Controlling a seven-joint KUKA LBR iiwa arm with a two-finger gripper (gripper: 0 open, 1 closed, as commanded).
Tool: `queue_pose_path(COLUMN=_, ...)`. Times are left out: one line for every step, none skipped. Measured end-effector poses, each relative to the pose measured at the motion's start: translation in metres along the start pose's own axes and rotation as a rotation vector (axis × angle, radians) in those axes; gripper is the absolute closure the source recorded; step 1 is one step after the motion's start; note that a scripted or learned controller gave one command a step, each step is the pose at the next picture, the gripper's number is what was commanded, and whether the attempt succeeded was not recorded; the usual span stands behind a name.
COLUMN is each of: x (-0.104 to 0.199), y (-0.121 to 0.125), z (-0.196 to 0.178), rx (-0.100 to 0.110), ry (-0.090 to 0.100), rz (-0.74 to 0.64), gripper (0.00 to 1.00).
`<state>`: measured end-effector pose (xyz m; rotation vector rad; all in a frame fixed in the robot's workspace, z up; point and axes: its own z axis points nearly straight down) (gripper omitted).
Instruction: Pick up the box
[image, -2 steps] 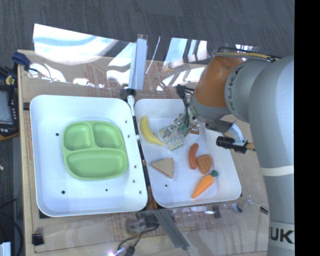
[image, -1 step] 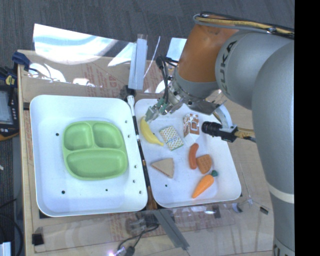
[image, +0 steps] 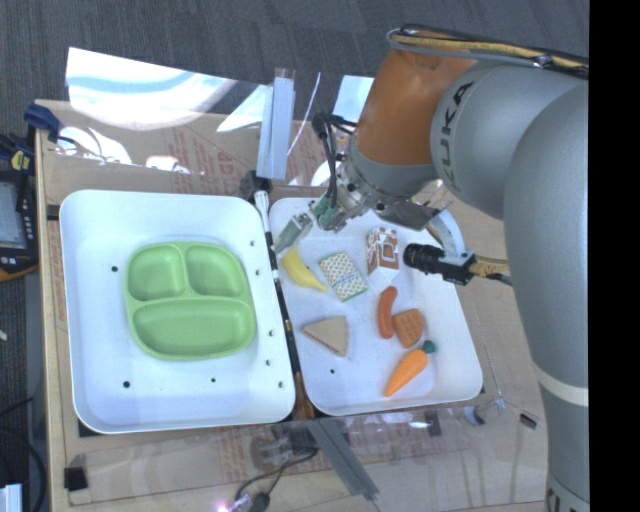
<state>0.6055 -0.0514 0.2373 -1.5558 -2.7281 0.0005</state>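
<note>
Lying just right of the tool (image: 300, 228), untouched: box (image: 382, 249).

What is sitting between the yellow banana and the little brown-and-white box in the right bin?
In the camera view, a small patterned block lies between the yellow banana and the brown-and-white box.

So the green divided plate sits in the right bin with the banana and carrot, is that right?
Not quite. The camera view shows the green divided plate alone in the left bin; the banana and carrot lie in the right bin.
</note>
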Motion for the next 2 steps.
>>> queue_pose_path(x=-0.082, y=-0.016, z=0.047, rx=0.000, ry=-0.001, rz=0.113, gripper=0.00)
queue_pose_path(x=-0.095, y=-0.049, z=0.142, rx=-0.005, ry=-0.004, rz=0.225, gripper=0.00)
